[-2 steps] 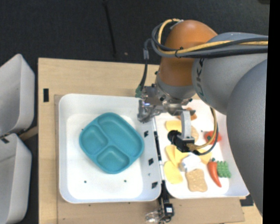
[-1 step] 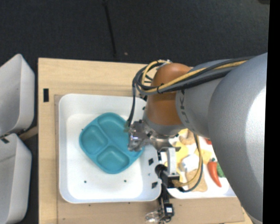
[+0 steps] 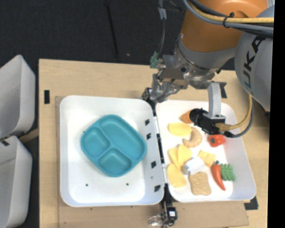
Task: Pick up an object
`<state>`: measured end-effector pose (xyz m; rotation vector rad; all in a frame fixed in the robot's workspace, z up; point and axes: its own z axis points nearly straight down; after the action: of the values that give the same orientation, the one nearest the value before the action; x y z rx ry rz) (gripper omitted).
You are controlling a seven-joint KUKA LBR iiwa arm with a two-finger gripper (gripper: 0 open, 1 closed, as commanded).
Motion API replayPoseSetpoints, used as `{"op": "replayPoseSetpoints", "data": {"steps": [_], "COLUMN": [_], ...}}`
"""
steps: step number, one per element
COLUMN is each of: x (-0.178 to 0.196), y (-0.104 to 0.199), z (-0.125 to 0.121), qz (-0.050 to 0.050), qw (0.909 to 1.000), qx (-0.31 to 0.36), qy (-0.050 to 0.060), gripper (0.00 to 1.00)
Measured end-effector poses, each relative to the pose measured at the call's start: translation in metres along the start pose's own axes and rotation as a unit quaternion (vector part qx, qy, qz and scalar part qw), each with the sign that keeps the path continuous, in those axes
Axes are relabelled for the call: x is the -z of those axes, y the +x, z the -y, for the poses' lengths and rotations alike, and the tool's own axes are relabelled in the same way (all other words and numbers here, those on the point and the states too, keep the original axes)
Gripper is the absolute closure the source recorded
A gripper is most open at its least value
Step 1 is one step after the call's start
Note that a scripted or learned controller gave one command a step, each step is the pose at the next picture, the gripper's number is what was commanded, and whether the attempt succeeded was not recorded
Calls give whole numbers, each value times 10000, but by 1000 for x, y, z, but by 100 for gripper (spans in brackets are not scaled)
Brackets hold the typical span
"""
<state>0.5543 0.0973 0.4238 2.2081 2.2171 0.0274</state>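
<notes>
My gripper (image 3: 155,94) hangs over the back edge of the bench, where the two bins meet, and holds nothing that I can see. The right bin (image 3: 240,182) contains several toy foods: a yellow slice (image 3: 179,129), a tan shrimp-like piece (image 3: 194,138), a red tomato (image 3: 216,140), yellow cheese wedges (image 3: 180,154), a white cube (image 3: 194,165), a carrot (image 3: 217,175), a green piece (image 3: 228,171) and a brown cracker (image 3: 200,183). An orange piece (image 3: 185,117) lies partly under a black fitting (image 3: 201,118) on the arm.
A teal divided plate (image 3: 113,145) lies in the middle of the left bin (image 3: 70,179). The arm's large orange and grey body (image 3: 215,29) overhangs the back of the right bin. A cable loops down beside the tomato.
</notes>
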Motion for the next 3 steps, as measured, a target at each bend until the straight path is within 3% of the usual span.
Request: {"op": "replayPoseSetpoints", "data": {"steps": [1,2,3], "x": [5,-4,15], "y": [-4,-2,4], "z": [67,64,64], "qz": [12,23,23], "qw": [9999,9999,10000], "qx": [4,27,-3], "qy": [101,103,94], "gripper": [100,100,100]}}
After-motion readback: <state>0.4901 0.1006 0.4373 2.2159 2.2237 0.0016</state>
